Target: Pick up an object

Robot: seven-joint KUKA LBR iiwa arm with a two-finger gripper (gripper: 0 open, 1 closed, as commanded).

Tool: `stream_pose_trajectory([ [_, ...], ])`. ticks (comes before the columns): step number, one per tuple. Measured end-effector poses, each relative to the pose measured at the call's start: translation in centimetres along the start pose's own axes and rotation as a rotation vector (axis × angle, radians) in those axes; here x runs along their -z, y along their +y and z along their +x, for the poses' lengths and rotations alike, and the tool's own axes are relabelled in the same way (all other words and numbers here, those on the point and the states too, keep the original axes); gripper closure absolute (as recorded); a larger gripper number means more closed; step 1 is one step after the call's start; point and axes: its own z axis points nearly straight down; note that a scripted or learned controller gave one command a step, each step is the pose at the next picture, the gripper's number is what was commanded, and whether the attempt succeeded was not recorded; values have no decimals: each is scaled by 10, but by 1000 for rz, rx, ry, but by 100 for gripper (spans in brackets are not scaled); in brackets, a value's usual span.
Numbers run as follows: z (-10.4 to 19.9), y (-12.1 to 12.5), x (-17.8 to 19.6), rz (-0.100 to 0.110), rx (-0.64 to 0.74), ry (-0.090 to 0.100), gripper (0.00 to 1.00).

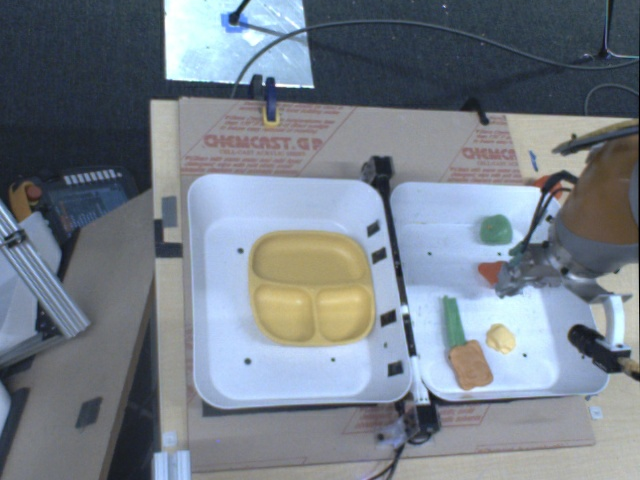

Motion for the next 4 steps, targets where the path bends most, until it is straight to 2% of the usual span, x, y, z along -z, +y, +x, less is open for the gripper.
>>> stream_pose_trajectory([
  [2,-4,-15,107,-3,2,-1,100],
  [3,-4,-14,115,0,2,0,100],
  [4,40,14,106,-1,8,1,100],
])
